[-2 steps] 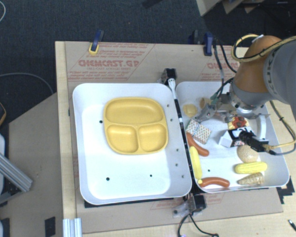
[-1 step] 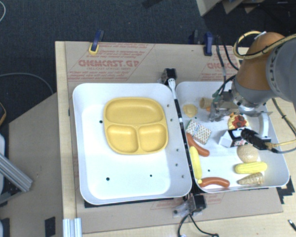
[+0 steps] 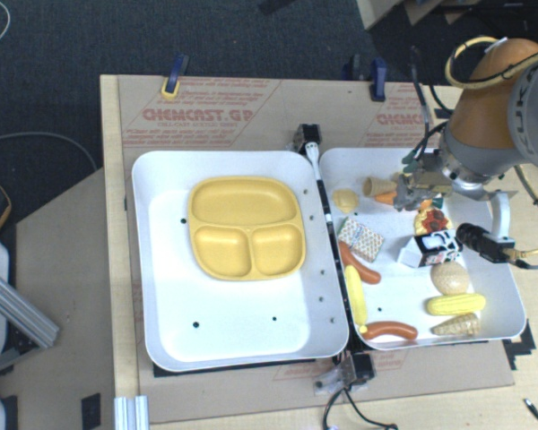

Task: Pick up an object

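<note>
Gripper [image 3: 419,184] hangs low over the far part of the right bin [image 3: 511,287], at the end of the grey arm with its orange band [image 3: 493,97]; whether it is open or closed cannot be told, and nothing can be seen held in it. Just beside it, toward the left bin, lie an ice-cream cone [image 3: 377,186] and an orange piece that may be a carrot [image 3: 386,199]. Directly below it in the view sits a small colourful toy [image 3: 430,217], then a black-and-white carton [image 3: 433,247]. Further out are a round pale item [image 3: 451,279], a corn cob [image 3: 455,305], a sausage [image 3: 391,331], a banana [image 3: 354,296] and a checked packet [image 3: 361,237]. Well apart, the left bin [image 3: 161,312] holds a yellow divided tray [image 3: 247,227].

The step looks like the descent toward a pick, probably the cone or the carrot. Next would call for settling on one item and closing squarely on it. The wrist hides the spot under the tool, and the cluttered toys there blur together
</note>
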Tool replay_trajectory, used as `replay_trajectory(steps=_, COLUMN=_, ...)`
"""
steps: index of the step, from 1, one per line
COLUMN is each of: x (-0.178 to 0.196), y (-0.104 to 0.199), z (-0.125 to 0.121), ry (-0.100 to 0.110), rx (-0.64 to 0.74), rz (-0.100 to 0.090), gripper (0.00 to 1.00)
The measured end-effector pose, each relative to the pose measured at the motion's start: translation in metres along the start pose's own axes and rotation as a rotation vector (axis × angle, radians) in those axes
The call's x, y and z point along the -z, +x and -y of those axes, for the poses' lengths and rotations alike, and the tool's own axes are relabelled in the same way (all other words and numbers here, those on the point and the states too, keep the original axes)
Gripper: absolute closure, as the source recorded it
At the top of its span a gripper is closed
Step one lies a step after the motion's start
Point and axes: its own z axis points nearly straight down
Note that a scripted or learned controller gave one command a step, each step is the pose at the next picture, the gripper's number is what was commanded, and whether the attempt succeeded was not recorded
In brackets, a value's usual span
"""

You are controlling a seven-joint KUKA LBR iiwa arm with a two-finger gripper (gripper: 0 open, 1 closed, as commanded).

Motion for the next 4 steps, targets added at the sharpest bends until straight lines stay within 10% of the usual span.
replay_trajectory(steps=2, x=0.084, y=-0.007, z=-0.009, ry=0.0, rx=0.002, rz=0.0, gripper=1.0)
replay_trajectory(steps=4, x=0.083, y=0.071, z=0.056, ry=0.009, rx=0.005, rz=-0.005, gripper=1.0)
